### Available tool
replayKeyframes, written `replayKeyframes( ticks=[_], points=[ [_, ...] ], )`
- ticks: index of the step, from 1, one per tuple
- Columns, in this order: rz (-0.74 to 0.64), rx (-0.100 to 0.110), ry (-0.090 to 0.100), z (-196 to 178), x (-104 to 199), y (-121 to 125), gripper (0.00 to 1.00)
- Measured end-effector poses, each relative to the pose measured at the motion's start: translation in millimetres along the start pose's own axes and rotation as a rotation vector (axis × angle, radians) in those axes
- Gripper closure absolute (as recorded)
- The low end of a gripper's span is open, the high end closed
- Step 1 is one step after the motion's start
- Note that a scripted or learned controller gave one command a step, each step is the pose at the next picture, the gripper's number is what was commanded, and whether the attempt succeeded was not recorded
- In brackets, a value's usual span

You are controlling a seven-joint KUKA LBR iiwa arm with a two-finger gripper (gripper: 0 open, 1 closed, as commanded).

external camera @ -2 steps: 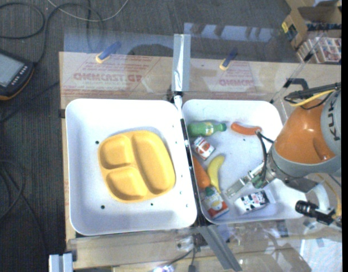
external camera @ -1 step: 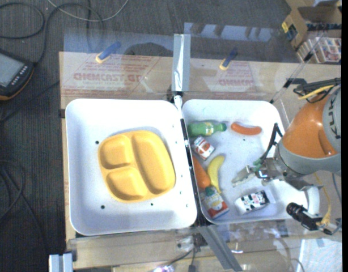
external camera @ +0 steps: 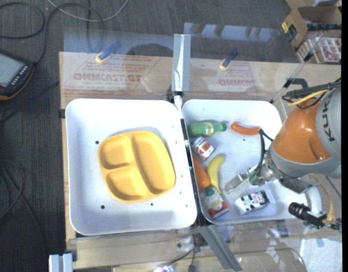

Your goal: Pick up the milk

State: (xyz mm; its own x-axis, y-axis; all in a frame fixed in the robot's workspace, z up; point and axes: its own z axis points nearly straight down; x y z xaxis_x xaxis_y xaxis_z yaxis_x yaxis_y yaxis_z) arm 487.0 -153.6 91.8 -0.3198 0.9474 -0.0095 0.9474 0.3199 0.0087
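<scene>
Gripper (external camera: 241, 181) poised low in right bin (external camera: 276, 115), just beside milk carton (external camera: 253, 201).

Spotted black on white, lying flat near the bin's front wall, apart from banana (external camera: 215, 171) and small bottle (external camera: 215, 203) to the view's left. Cannot tell from this angle whether claw released or clenched; nothing seen in its grasp. Best done, by the look of it: shift toward the front wall to centre over the carton, line up across its narrower side, descend straight, clamp firmly, lift slowly while checking for the carton coming up too. Worth minding: little room by the wall, and a light carton likely to skid if nudged off-centre.
</scene>
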Motion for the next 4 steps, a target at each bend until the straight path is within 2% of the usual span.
replayKeyframes(
  ticks=[1,2,3,4],
  points=[
    [-0.002,-0.007,-0.005,-0.3,11.2,6.4,0.00],
    [0.190,0.010,0.007,-25.6,-9.3,-5.8,0.00],
    [-0.038,0.007,0.006,-2.7,14.6,2.5,0.00],
    [0.277,0.013,0.006,-40.9,-32.1,-14.3,0.00]
  ],
)
